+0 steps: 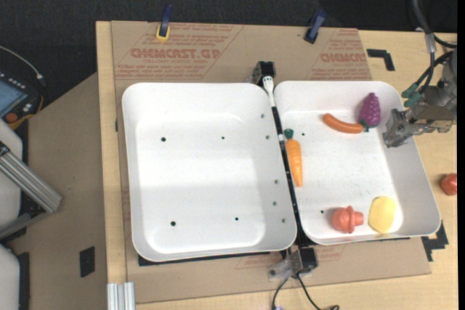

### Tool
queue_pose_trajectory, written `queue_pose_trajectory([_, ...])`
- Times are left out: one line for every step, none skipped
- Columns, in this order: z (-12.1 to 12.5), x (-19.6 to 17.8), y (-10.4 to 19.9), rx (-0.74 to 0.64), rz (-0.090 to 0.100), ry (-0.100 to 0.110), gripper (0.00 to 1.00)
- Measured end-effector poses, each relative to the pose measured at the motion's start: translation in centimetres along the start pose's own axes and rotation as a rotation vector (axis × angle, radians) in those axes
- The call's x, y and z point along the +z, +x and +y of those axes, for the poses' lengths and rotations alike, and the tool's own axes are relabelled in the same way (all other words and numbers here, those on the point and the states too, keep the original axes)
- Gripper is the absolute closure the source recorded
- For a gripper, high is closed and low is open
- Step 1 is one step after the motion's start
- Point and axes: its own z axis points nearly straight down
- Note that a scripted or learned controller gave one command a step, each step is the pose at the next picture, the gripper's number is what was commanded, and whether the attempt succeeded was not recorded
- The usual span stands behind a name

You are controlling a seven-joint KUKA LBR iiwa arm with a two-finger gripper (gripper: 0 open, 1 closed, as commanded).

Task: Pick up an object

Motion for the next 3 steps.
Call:
queue_pose_trajectory([0.4,17.5,2.8,0.0,0.0,-0.004,1.0])
queue_pose_trajectory([0.4,17.1,2.6,0.001,-0.003,-0.01,0.0])
queue_pose_trajectory([0.2,6.9,3.9,-0.003,-0.004,-0.018,0.0])
